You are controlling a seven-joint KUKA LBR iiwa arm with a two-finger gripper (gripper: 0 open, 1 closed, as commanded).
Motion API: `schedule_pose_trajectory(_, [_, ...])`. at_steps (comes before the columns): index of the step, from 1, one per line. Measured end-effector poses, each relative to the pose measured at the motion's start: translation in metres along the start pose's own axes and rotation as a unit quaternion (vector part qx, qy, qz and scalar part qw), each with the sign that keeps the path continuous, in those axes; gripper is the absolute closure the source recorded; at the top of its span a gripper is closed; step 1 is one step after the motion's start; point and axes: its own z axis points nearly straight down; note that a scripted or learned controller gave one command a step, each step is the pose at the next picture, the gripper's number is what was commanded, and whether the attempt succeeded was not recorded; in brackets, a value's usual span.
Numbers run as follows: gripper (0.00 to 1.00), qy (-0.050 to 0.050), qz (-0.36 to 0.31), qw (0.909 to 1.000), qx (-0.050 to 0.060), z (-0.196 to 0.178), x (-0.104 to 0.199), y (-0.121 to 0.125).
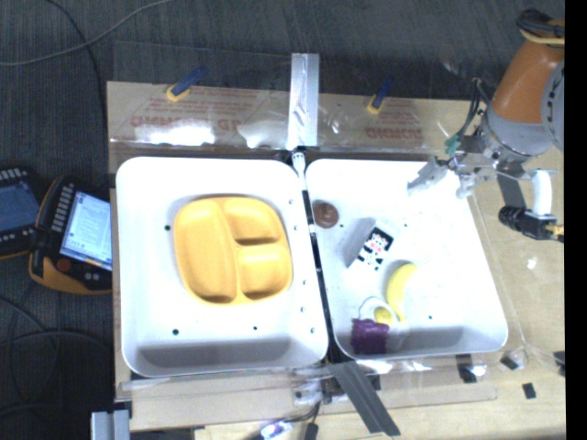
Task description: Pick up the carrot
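Nothing gripped; open, empty gripper above right bin far edge, well apart from banana; carrot hard to make out; whole pick left.

Both white bins are noted as smooth, glossy plastic — the yellow divided tray likewise; the bench appears matt wood.

Bright overhead light washes out the two white bins beneath me, flattening their floors almost to pure white. Around the bins the dark carpet falls dim and grainy. Glare streaks the clear plastic sheet just behind the bins. Soft shadows pool along the bins' near walls. The picture is soft overall, with small detail smeared.
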Motion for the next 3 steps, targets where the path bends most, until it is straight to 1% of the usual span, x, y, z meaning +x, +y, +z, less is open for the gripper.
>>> schedule_pose_trajectory(1, [0.0,-0.001,-0.065,0.9979,0.0,0.095,0.032,-0.054])
schedule_pose_trajectory(2, [0.0,-0.005,-0.187,0.9822,-0.007,0.096,0.006,-0.109])
schedule_pose_trajectory(3, [0.0,-0.007,-0.344,0.939,-0.008,0.096,0.053,-0.149])
